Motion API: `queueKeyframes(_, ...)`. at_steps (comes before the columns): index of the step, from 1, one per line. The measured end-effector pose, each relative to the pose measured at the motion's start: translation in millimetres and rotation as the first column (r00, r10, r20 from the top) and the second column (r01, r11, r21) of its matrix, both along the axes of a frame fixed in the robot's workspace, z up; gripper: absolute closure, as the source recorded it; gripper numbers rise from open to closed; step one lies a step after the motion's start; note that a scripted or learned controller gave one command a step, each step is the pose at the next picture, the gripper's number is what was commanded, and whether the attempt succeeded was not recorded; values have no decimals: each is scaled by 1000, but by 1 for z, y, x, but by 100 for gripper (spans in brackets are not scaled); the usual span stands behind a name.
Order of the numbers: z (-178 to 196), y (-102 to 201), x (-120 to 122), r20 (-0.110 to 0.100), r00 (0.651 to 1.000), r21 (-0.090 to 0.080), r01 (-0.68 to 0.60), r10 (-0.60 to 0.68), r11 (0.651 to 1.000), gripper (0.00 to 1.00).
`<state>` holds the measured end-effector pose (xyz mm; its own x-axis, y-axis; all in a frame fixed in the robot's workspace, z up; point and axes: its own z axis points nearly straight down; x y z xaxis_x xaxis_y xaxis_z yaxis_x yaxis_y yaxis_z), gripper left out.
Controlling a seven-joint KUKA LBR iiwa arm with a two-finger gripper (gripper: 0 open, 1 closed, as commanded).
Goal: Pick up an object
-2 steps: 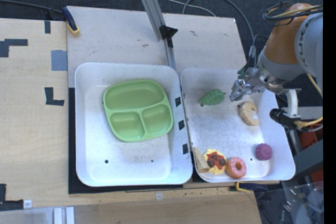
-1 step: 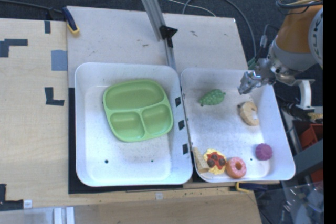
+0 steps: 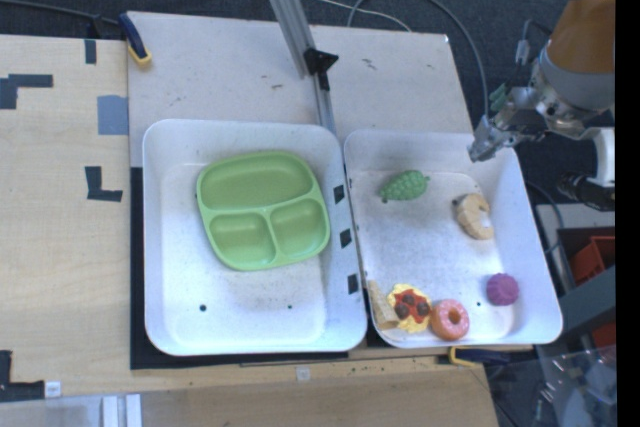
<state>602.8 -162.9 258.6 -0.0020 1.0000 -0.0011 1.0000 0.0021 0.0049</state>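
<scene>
Nearest the lens, a pink donut (image 3: 450,319) and pizza slice (image 3: 406,305) lie along the right bin's (image 3: 530,215) front wall, with a purple ball (image 3: 502,289), bagel (image 3: 473,215) and green grapes (image 3: 404,185) beyond, while the end effector (image 3: 484,145) hovers over its far corner, grip state unclear.

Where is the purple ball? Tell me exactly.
The purple ball lies in the right bin, near its lower right corner, just right of the pink donut and below the bagel.
</scene>
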Motion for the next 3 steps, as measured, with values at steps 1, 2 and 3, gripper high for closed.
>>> queueKeyframes(1, -14, 54, 6, -6, 1000, 2, -4, 4, 1000, 100)
queueKeyframes(2, -21, 105, 26, -6, 1000, 0, -1, 1, 1000, 100)
queueKeyframes(3, -14, 157, 33, -5, 1000, 2, -4, 4, 1000, 100)
